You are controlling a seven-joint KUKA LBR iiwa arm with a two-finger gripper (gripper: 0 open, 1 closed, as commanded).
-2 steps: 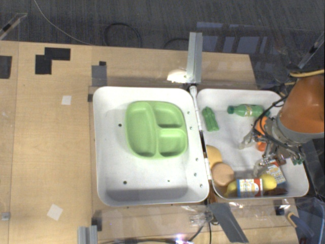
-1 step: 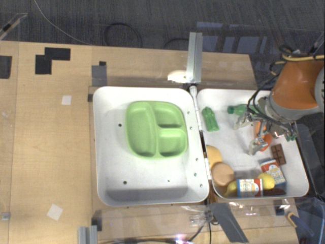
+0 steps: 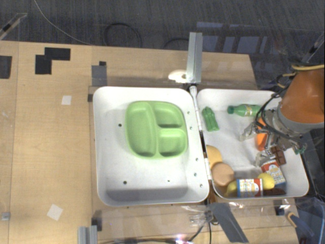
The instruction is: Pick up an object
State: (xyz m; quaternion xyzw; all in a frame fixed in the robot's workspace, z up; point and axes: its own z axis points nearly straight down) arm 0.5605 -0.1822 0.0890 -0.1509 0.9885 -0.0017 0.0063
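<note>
Orange object [image 3: 260,139]: small, bright orange, partly hidden under the gripper, right bin's [image 3: 233,131] right half, mid-depth.
Gripper [image 3: 264,145]: stood over the orange object; grip state could not be told.
Near edge: bottle with blue label [image 3: 249,187], yellow fruit [image 3: 267,181], tan round item [image 3: 222,173].
Far edge: green bottle [image 3: 244,110], green packet [image 3: 209,119].
Left bin [image 3: 109,146]: green divided tray [image 3: 155,129], centred.

Both bins white: left bin [image 3: 106,151], right bin [image 3: 223,136]. Light green divided tray [image 3: 155,128] in left bin. Right bin: darker green block [image 3: 209,119] far left, clear-green bottle [image 3: 245,110] with green cap, tan round items [image 3: 218,168] near left, yellow-capped bottle [image 3: 251,187] with blue/white/red label. Arm's orange band [image 3: 304,98] at right. Bench [image 3: 45,151] pale wood with black squares.
</note>
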